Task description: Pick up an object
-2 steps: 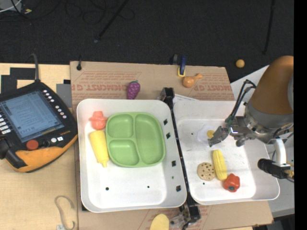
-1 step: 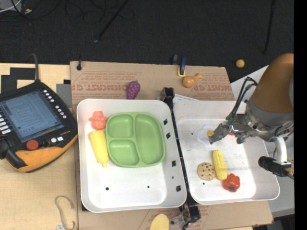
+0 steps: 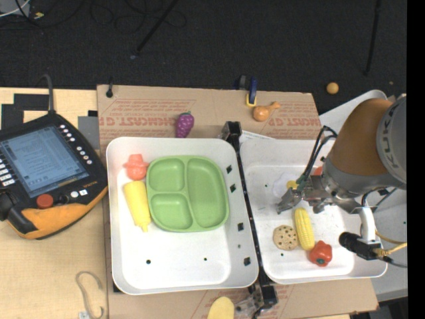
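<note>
- Corn (image 3: 303, 226) lies in the right bin (image 3: 265, 178), lengthwise toward that bin's near wall, and is the thing closest to the gripper (image 3: 297, 198).
- Gripper hangs low over the right bin, just above the corn's far end; whether it touches the corn I cannot tell.
- Whether the claw is apart or together I cannot tell: its tips are small and dark against the arm (image 3: 362, 145).
- Nothing shows clamped in the claw.
- Cookie (image 3: 285, 237) lies just left of the corn, near its lower half.
- Red pepper (image 3: 320, 252) lies just right of the corn's near end, by the right bin's near wall.
- Left bin (image 3: 172, 271) sits well left of the corn and holds a green tray (image 3: 186, 194) with three compartments.
- Yellow piece (image 3: 137, 205) lies along the tray's left edge, with a pink piece (image 3: 135, 167) beyond it.
- Purple grapes (image 3: 184, 123) and an orange pear-shaped toy (image 3: 264, 111) rest on cardboard (image 3: 146, 111) beyond both bins.
- Pendant (image 3: 43, 175) with a screen lies far left of the corn, on the bench.
</note>
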You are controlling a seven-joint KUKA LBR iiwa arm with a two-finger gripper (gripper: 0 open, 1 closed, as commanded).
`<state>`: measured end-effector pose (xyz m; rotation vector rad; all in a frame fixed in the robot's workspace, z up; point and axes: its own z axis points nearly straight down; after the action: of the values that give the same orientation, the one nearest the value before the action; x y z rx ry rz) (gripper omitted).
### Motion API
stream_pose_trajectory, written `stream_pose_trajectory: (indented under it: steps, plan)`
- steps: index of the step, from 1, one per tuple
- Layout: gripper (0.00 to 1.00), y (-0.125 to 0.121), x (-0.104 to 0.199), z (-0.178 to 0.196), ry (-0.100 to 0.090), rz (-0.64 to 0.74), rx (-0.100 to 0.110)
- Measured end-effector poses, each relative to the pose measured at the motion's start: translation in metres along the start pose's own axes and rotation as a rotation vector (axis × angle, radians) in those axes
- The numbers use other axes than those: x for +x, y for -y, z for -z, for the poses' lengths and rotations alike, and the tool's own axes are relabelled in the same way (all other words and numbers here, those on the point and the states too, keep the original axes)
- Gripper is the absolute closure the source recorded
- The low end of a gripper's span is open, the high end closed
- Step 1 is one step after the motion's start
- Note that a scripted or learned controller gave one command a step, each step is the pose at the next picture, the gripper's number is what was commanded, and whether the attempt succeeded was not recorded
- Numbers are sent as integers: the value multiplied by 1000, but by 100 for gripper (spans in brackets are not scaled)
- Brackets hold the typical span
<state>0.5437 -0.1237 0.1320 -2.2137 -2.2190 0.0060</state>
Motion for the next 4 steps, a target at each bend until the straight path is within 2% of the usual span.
stream_pose_trajectory:
  steps: [1, 2, 3, 4]
  plan:
    - [0, 0, 3, -47, 1, -1, -4]
    - [100, 0, 0, -34, 0, -7, -5]
    - [100, 2, -4, 28, 3, -6, -9]
    - [100, 4, -8, 70, 2, -4, -9]
